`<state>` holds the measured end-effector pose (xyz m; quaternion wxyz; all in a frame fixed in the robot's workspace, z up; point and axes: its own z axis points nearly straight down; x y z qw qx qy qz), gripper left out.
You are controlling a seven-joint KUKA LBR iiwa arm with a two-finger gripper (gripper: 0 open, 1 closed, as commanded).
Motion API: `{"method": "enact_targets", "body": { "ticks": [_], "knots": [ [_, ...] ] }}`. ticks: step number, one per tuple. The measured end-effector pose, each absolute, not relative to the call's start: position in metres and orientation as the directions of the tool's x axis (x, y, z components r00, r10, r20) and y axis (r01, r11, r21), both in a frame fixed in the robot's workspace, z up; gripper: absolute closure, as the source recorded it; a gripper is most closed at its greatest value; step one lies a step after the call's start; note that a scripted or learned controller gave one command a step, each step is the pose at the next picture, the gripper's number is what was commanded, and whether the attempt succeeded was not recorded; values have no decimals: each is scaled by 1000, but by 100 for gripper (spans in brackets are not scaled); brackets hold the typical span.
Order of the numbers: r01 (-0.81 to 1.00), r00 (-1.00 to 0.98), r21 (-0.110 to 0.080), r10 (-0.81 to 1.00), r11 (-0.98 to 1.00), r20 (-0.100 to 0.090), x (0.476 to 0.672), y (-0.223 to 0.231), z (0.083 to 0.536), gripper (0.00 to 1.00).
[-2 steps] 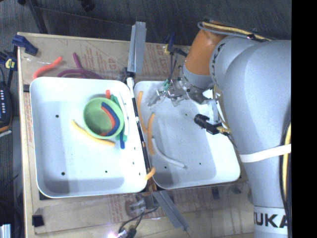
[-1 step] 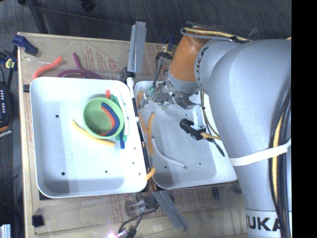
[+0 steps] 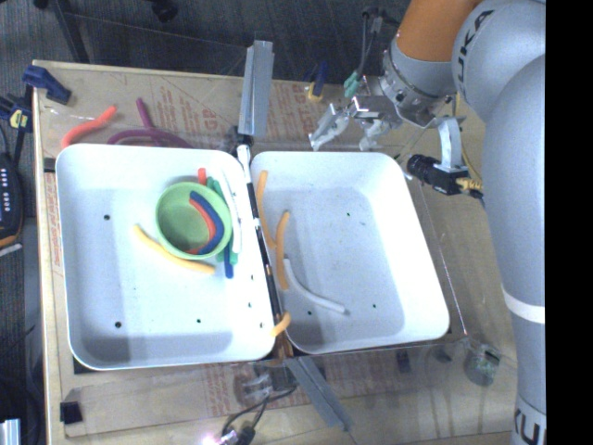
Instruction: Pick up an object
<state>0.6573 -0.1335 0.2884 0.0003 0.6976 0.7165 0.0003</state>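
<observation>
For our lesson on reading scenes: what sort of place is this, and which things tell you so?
Probably a robotics lab test bench: a grey robot arm with an orange band reaches over two shallow white plastic bins on a taped cardboard-covered bench.

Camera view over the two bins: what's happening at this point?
A grey KUKA arm reaches in from the right, its gripper open and raised over the bench just beyond the far edge of the right bin, with nothing between its fingers. The right bin holds a few thin strips, orange ones near its left wall and a white one. The left bin holds a green bowl with coloured strips in and around it. Nothing has been picked up yet.
</observation>
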Motion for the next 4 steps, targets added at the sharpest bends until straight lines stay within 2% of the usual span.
{"method": "enact_targets", "body": {
  "ticks": [1, 2, 3, 4],
  "knots": [
    [1000, -30, -5, 1000, 30, 1, 649, -84, 191, 0],
    [998, -55, 13, 998, 55, -12, 625, -109, 99, 0],
    [998, -60, 9, 998, 60, -8, 625, -107, 108, 100],
    [998, -58, 8, 998, 58, -12, 625, -109, 108, 0]
  ]
}}
